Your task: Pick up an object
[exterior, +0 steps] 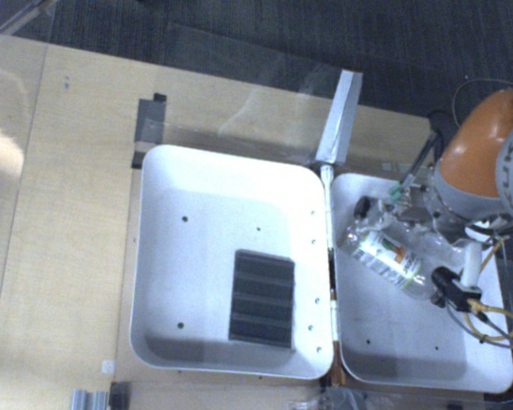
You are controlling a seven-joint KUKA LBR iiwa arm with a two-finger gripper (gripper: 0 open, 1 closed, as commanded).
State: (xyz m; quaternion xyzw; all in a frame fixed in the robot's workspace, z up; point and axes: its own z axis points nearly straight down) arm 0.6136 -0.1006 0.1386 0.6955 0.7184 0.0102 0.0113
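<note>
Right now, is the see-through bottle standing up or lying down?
Lying down. The clear bottle rests on its side on the floor of the right bin, its length running slantwise, just below the arm's gripper.

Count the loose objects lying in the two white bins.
2: a dark ribbed block in the left bin, a clear plastic bottle in the right bin. The arm may hide more.

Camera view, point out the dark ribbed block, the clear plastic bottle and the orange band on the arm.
dark ribbed block [263, 299], camera view, middle of its top face
clear plastic bottle [386, 256], camera view, its labelled body
orange band [480, 141], camera view, its rounded top
</note>
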